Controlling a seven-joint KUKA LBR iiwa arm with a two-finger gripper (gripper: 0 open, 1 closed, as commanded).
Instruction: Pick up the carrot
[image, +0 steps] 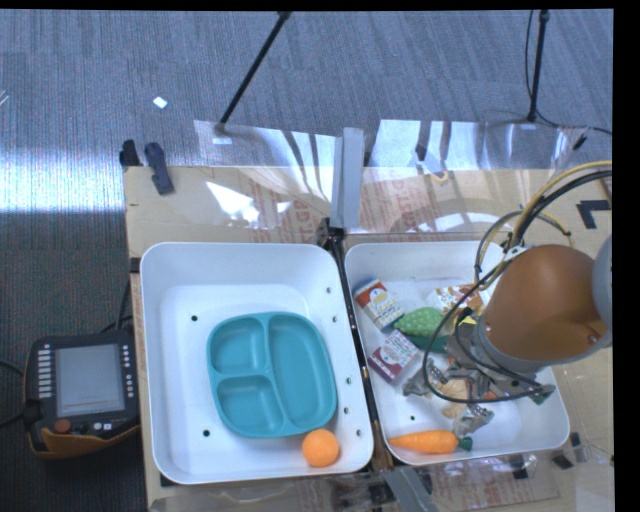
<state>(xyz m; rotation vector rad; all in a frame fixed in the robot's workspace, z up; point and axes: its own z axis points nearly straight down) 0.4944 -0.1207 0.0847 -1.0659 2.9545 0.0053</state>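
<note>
Carrot (425, 441) low in right bin (555, 425), lying sideways. Gripper (468, 385) just above it – fingers' opening likely hidden, cannot tell. Drop lower, straddle middle, close across width.

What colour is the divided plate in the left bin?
Teal blue; the divided plate shows best in the overhead camera view.

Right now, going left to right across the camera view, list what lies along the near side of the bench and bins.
Black handheld control pendant with a grey screen → teal plastic divided plate → small orange ball → orange toy carrot with a green top.
</note>
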